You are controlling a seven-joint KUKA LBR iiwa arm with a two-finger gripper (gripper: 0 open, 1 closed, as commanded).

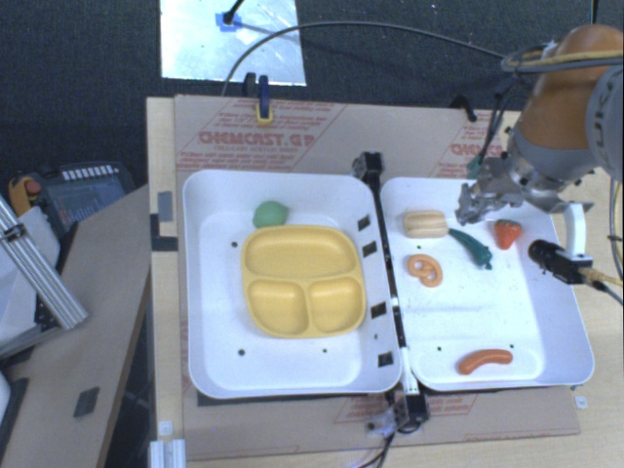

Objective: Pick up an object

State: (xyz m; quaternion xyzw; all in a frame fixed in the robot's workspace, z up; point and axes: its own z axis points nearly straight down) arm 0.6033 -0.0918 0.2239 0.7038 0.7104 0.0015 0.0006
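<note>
Bench (292,125) carries two white bins side by side. Left bin (210,261): a yellow divided tray (297,281) sits at its centre, a green round piece (271,213) touching the tray's far edge. Right bin (546,330): the grey-and-orange arm (570,96) reaches over the far right corner, its gripper (475,208) low near the far edge — whether the claw is clenched or released, I cannot tell. Just beside it lies a tan bread roll (425,224). A dark green pepper (471,247) lies near the middle, a red strawberry (507,233) beside it toward the right edge. A pretzel (425,269) rests below the roll — a sausage (485,361) near the front edge.
</note>
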